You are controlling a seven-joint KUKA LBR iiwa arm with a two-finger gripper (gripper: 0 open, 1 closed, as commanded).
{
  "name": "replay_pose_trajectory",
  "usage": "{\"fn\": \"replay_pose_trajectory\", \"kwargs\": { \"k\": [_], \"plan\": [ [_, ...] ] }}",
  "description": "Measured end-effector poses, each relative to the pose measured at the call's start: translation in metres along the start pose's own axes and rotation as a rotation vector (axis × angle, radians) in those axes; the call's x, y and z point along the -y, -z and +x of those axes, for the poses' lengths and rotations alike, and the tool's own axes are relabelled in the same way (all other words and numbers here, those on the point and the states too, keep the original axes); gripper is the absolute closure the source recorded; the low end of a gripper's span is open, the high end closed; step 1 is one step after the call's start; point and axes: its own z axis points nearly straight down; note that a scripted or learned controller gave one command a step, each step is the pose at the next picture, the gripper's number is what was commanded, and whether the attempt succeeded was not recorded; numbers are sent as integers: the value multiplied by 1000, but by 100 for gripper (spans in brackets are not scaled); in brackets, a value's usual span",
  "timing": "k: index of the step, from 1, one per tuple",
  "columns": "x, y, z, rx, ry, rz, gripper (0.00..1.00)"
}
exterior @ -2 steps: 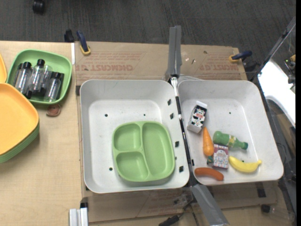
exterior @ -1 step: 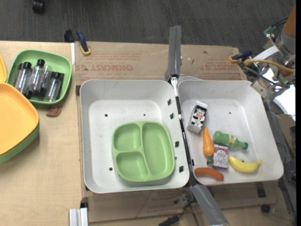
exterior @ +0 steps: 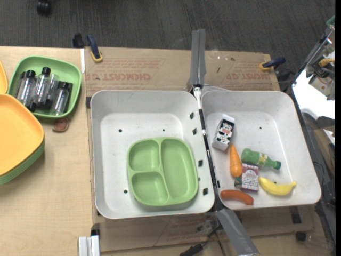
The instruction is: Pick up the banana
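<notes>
Yellow banana (exterior: pixel 277 186) was not picked up yet; the whole task remained.

It lay at the front corner of the right bin (exterior: pixel 290 116), just beside a small carton (exterior: pixel 249 176) and near a green bottle (exterior: pixel 259 159). About my jaws, released or clenched, I could not tell.

At frame center we see a green tray (exterior: pixel 162 171) in the left bin (exterior: pixel 106 143). In the right bin (exterior: pixel 277 108) lie a carton (exterior: pixel 224 133), carrot (exterior: pixel 235 161), green bottle (exterior: pixel 259 159), small box (exterior: pixel 250 177) and sausage (exterior: pixel 237 197). At upper left, vials sit in a green dish (exterior: pixel 68 71) above orange plates (exterior: pixel 18 137).
</notes>
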Motion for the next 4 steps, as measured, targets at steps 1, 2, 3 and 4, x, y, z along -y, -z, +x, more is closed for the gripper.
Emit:
{"fn": "replay_pose_trajectory", "kwargs": {
  "k": [1,2,3,4],
  "plan": [
    [16,-50,27,1,239,3,100],
    [24,-224,17,-3,284,0,100],
    [18,-77,33,-1,323,-1,100],
    [14,-9,18,0,88,0,100]
  ]
}}
